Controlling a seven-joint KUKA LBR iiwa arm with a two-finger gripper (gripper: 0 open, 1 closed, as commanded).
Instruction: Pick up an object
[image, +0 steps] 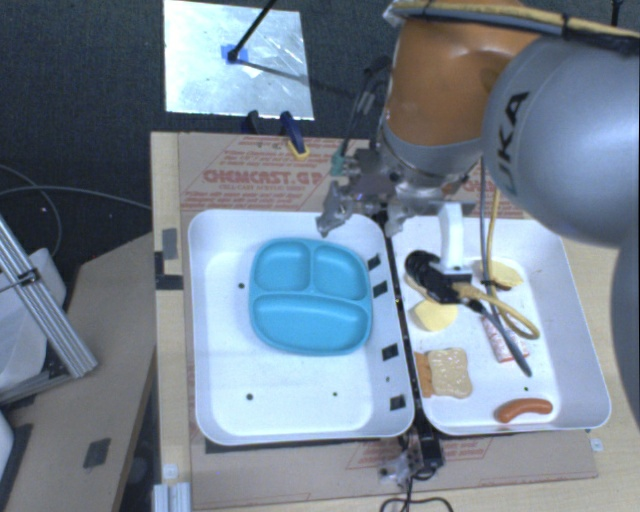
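My gripper (338, 212) hangs over the far right corner of the left bin (220, 300), close to the divider between the bins. A blue divided plate (310, 296) lies in the middle of that bin, just in front of the gripper and apart from it. The right bin (575, 330) holds a pale yellow wedge (434, 316), a tan slice of toast (448, 372), an orange-red sausage (523, 409), a thin red and grey tool (505, 341) and a yellow piece (507, 272) near the far side. Nothing is visible in the gripper.
The grey arm with its orange band (450, 70) covers the far part of the right bin. A cardboard sheet (250, 175) lies under both bins. A shiny metal plate (238, 60) sits beyond the bench, and an aluminium frame (40, 320) stands at the left.
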